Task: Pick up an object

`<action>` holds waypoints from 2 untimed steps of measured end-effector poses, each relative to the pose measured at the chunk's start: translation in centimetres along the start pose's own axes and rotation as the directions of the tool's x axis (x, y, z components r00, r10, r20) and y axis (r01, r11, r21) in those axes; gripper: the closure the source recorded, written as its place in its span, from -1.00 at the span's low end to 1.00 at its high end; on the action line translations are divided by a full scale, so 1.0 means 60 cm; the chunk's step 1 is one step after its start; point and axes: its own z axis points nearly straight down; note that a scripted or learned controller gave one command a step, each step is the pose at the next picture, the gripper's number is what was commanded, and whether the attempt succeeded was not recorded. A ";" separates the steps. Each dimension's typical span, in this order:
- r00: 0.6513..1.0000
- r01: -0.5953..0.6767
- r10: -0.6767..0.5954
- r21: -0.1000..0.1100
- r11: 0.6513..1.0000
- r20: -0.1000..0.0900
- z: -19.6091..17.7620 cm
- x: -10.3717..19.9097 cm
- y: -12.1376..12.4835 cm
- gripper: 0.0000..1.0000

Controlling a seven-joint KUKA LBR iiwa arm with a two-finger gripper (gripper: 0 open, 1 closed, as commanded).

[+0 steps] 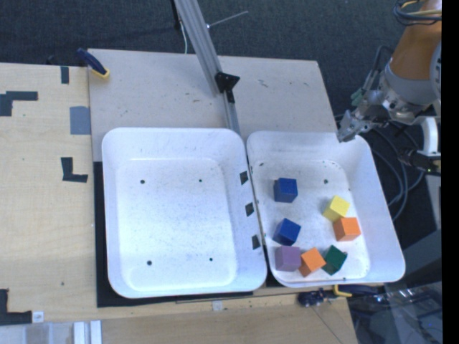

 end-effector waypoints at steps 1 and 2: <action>1.000 0.000 0.000 0.002 1.000 -0.002 -0.056 0.001 0.002 1.00; 1.000 0.003 -0.003 0.006 1.000 -0.003 -0.045 0.084 0.020 1.00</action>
